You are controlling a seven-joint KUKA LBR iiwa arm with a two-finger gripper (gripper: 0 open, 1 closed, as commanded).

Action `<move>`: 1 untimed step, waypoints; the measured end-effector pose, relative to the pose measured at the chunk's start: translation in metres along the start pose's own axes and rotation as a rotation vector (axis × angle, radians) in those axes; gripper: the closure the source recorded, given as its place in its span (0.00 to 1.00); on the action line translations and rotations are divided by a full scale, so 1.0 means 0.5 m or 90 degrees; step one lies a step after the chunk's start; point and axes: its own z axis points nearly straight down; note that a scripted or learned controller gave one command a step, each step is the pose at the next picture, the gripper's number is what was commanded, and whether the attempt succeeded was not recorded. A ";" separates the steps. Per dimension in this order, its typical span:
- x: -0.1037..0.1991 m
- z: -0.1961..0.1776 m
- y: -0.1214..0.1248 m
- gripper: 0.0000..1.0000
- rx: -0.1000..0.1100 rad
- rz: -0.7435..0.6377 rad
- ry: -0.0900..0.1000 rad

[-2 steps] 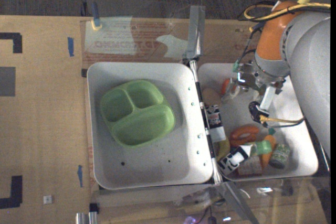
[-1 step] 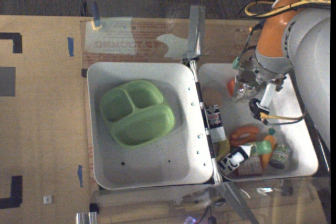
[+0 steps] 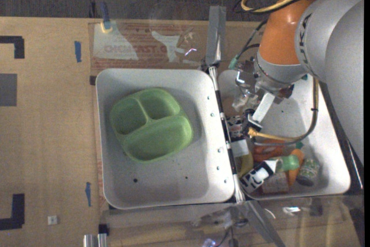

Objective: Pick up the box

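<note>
A dark carpeted floor runs along the top, and below it the tan cardboard-covered surface [image 3: 46, 142] carries two shallow white bins set edge to edge. The left bin [image 3: 115, 182] holds a green divided plate [image 3: 151, 123] lying flat near its middle, well apart from the work. The right bin [image 3: 332, 142] has its clutter gathered along its near edge and near-left corner, probably where sliding things come to rest against the walls: an orange item [image 3: 272, 151], a small green-capped bottle [image 3: 309, 171], and what I take to be the box [image 3: 258, 175], a black-and-white printed carton lying tilted in the near-left corner, touching its neighbours. The arm [image 3: 289, 37] reaches in from the right, and its gripper [image 3: 252, 108] hangs over the bin's left edge near the far half, pointed down, which suits a straight top-down approach; it is near the clutter but not over the box. Whether the jaws are spread or pressed together I cannot tell, since the wrist and cables cover them from above. The arm's bulk also hides the bin's far-right corner, and the packed items overlap so much that the box's full outline is hard to read.
</note>
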 end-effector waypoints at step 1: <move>0.002 -0.019 0.000 1.00 0.000 -0.001 0.000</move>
